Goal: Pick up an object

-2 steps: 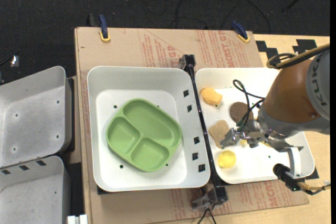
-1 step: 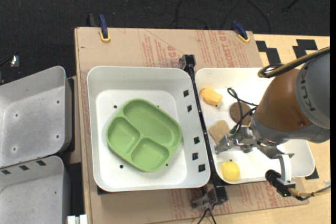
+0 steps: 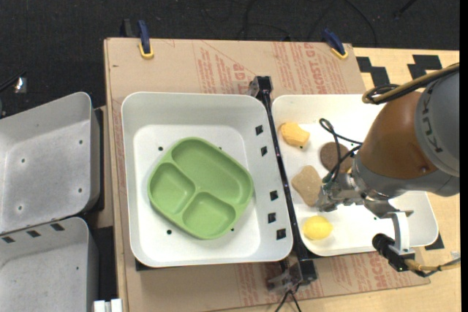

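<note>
The claw (image 3: 329,199) hangs low in the right bin (image 3: 420,234), just beside a tan, wedge-shaped piece (image 3: 307,183), and whether it is spread or closed cannot be told. That piece looks light, matte and probably soft, so it should take a grip across its narrow sides. The smooth yellow lemon-like ball (image 3: 317,228) nearby might roll away.

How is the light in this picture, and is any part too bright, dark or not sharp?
In the camera view the light is even and soft; the white bins are bright, near washed out, with faint shadows at the walls. The green tray and the yellow object look fairly sharp. The floor at the top is dark with little detail. The gripper region is shadowed under the arm and hard to read.
</note>
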### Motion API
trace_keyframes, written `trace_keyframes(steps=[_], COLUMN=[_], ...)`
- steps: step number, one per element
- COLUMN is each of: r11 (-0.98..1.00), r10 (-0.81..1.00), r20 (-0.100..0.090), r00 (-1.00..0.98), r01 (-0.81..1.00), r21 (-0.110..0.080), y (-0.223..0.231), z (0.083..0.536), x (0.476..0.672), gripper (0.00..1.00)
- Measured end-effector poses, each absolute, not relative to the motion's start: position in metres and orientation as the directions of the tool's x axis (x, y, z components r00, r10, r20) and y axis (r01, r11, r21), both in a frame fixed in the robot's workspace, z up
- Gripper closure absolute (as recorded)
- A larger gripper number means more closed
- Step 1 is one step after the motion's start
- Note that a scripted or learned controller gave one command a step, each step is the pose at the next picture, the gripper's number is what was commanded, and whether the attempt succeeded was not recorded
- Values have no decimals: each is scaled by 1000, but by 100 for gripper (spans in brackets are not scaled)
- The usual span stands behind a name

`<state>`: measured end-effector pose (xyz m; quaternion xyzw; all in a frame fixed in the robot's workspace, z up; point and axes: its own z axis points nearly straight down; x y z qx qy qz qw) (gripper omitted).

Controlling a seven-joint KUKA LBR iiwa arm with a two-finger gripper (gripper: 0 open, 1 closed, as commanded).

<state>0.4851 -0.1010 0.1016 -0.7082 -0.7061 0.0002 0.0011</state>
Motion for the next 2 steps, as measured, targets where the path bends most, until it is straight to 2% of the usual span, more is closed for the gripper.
trace_keyframes(steps=[2], r11=[3], r10=[1000], r20=[-1], r00=[-3], r01=[1000], r21=[4], y=[-94], z=[186], x=[488], gripper=[100])
